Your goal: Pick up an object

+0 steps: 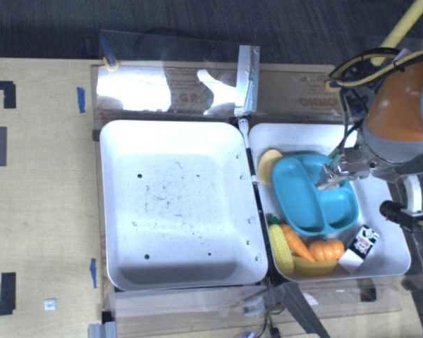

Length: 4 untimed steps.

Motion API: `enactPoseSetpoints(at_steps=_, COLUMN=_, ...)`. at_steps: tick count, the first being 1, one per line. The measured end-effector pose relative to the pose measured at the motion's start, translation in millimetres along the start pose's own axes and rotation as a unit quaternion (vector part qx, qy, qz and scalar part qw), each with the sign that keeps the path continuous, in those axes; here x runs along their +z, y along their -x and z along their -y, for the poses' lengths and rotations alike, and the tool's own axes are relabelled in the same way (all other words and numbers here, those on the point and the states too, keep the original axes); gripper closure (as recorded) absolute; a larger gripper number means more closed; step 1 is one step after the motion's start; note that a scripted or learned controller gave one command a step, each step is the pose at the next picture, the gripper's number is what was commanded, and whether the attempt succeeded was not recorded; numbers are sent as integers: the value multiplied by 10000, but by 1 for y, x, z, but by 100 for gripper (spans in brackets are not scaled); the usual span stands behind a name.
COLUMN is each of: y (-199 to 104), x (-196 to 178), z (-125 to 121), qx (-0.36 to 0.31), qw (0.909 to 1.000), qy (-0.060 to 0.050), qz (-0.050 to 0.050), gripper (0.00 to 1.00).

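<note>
**Robot arm reaching over a blue dish in the right bin**

A blue dish (314,201), glossy turquoise with a deep hollow, is lying tilted in the middle of the right bin (398,259). The gripper (333,175) is hanging right at the dish's upper right rim; whether it is touching the rim cannot be told. The grey arm (400,122), with its orange band, is leaning in from the right edge, its cables looping above it.

A yellow piece (268,163) is peeking out at the dish's upper left. Below the dish, a corn cob (280,248), a carrot (294,242) and an orange piece (326,248) are crowding together against the near wall, with a small black-and-white box (361,246) just beside them. The left bin (176,203) is sitting alongside, the two touching at the divider.
</note>
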<state>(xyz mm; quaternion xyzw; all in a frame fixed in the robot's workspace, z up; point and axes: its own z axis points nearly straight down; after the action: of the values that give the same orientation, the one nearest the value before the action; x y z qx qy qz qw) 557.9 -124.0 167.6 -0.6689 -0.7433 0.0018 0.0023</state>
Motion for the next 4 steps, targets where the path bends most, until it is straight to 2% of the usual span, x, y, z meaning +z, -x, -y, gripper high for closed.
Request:
enactPoseSetpoints(at_steps=1, y=49, x=6, z=-47, qx=-95, qw=10000, qy=11, qz=4, gripper=100)
enactPoseSetpoints(at_steps=2, y=100, x=38, z=-89, qx=705, qw=9975, qy=40, qz=12, gripper=100)
enactPoseSetpoints(at_steps=3, y=102, x=40, z=-100, qx=149, qw=9999, qy=53, qz=23, gripper=100)
enactPoseSetpoints(at_steps=4, y=102, x=27, z=-102, qx=133, qw=9999, qy=86, qz=46, gripper=100)
